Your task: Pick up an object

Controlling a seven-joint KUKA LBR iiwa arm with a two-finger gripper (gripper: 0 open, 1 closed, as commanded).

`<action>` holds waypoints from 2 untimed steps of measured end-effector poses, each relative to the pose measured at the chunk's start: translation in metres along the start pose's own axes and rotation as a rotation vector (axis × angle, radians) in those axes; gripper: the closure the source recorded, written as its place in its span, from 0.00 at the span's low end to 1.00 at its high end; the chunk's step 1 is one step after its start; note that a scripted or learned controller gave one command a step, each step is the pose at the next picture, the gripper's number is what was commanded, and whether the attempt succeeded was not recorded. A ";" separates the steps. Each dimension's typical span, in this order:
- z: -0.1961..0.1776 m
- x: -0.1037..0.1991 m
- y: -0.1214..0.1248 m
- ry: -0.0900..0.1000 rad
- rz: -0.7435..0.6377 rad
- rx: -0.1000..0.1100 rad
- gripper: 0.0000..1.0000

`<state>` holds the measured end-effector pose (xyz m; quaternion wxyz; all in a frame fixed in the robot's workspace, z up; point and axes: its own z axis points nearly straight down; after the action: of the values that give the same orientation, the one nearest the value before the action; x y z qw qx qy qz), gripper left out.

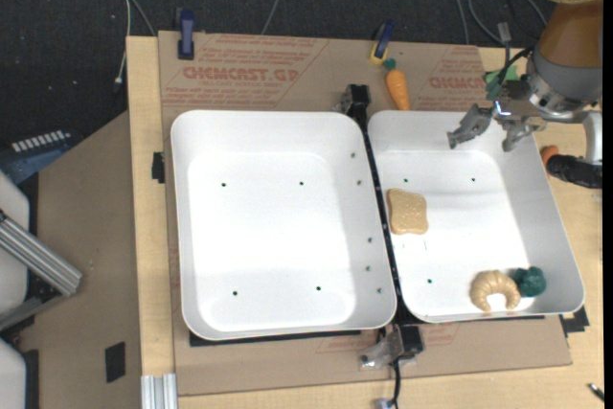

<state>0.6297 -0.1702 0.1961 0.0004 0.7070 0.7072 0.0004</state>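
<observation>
The right bin [536, 206] holds three things. A tan slice of toast [409, 213] lies by its left wall. A croissant [495, 290] rests in the front right corner, touching a dark green toy [529, 281]. My gripper [490, 131] hangs over the bin's back edge, well behind the toast. Its two grey fingers are spread wide apart with nothing between them.
The left bin [196, 206] stands beside the right one. An orange toy carrot [397, 88] lies on the cardboard behind the bins, near a blue and yellow clamp [381, 41]. Another blue clamp [185, 34] holds the back left. Cables run behind the bench.
</observation>
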 end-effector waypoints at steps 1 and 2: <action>0.043 -0.002 0.003 0.001 0.000 0.004 0.00; 0.105 0.003 0.004 0.001 0.000 0.006 0.00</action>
<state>0.6341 -0.1671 0.0916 -0.0021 0.7069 0.7073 -0.0013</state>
